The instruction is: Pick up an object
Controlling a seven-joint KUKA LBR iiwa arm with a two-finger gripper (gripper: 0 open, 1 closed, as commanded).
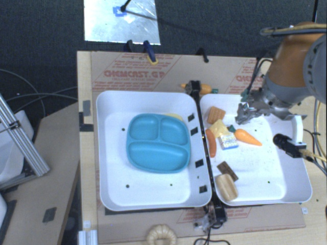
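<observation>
The right bin point(286, 180) holds several toy foods. An orange carrot point(248, 137) lies near its middle. Left of the carrot are a yellow cheese wedge point(219, 128), a tan bread slice point(215, 114), a small blue-and-white packet point(228, 141) and an orange sausage point(211, 143) along the bin's left wall. Nearer the front lie a brown bar point(227, 171) and a beige bun point(226, 187). My gripper point(244, 114) hangs low in the back part of this bin, just above and behind the carrot and right of the bread slice. I see nothing held in it.
The left bin point(115, 188) holds a blue divided plate point(158, 142) with a yellow piece point(174, 116) showing behind it. An orange item point(205, 89) sits on the divider's far end. A beige ring point(161, 235) lies on the bench's front edge. A black-tipped white part point(288, 144) juts over the right bin.
</observation>
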